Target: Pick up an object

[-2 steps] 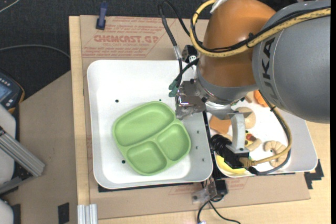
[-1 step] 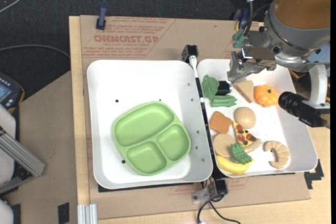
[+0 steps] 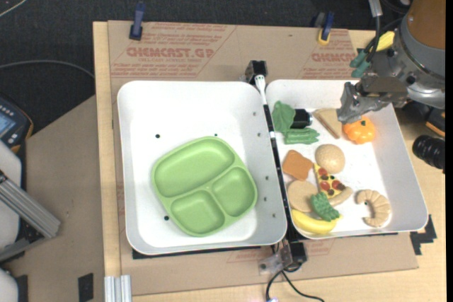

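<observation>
We are at the approach: our tool [image 3: 352,112] hangs just beside the small orange plastic pumpkin [image 3: 360,131]; its state we cannot tell. Next, lower squarely over it.

arm: reaching in from right, wrist bent downward | pincer [image 3: 352,112]: low, pointing down
</observation>
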Motion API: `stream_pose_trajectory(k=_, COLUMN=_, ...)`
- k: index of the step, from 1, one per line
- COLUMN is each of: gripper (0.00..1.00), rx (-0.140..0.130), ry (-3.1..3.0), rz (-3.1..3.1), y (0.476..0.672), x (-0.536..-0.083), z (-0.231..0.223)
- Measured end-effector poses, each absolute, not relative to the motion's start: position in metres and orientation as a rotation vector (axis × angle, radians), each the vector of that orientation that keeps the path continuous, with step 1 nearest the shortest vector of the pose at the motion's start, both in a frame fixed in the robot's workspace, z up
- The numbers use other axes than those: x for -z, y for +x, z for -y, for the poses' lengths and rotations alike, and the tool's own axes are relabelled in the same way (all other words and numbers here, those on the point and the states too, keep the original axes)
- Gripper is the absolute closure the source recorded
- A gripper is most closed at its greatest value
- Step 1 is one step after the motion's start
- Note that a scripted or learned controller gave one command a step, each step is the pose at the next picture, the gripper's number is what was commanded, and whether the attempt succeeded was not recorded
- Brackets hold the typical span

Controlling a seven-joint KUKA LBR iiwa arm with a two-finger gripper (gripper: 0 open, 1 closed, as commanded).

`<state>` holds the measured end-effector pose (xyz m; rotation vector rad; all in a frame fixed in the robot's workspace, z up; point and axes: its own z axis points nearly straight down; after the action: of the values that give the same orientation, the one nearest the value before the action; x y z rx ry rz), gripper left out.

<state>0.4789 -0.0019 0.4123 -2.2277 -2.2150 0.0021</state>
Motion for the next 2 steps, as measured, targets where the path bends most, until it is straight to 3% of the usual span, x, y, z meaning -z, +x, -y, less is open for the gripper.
stream_pose_trajectory(k=1, gripper=1.00, rx=0.007, ry=-2.213, rz=2.232, y=0.479, x=-0.422, z=-0.082)
stream_pose_trajectory(k=2, gripper=1.00, rx=-0.005, ry=-2.227, rz=2.213, y=0.483, x=-0.402, z=-0.011)
